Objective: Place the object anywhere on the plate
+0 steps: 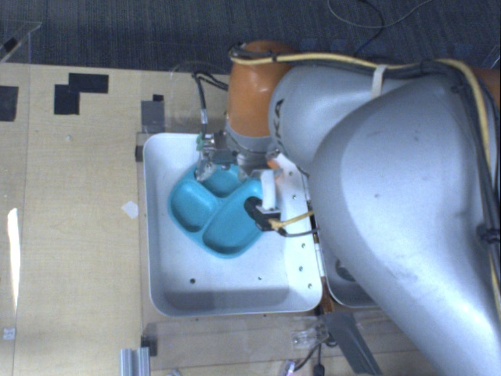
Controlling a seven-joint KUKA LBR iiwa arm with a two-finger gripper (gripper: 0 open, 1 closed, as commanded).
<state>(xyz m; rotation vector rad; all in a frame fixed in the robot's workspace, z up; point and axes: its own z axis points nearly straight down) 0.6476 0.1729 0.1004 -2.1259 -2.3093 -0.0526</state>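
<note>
Dark carpet (156,14) ran along the far side of the scene, with a thin cable (368,10) looped on it well beyond the blue plate (223,227). Nearer, a pale wooden bench (70,249) stretched away to the left of the plate, carrying some black angular marks (78,92) up beyond the plate's far left and a small white scrap (129,208) level with it.

The plate lay in a shallow white bin (235,296), in the far half, with bare white floor on its near side. It was divided into rounded compartments (three, as far as could be made out). The rim of a second bin (338,290) showed just past the plate's near right, mostly covered by the grey arm (391,210).

The arm came in from the right, its orange band (250,92) standing just beyond the plate's far edge. The gripper (210,167) sat low at that far edge, over the farthest compartment. Whether it was spread or pressed together could not be told, since the wrist hid it from above. The object to be placed could not be picked out either; anything beneath the gripper was hidden
</note>
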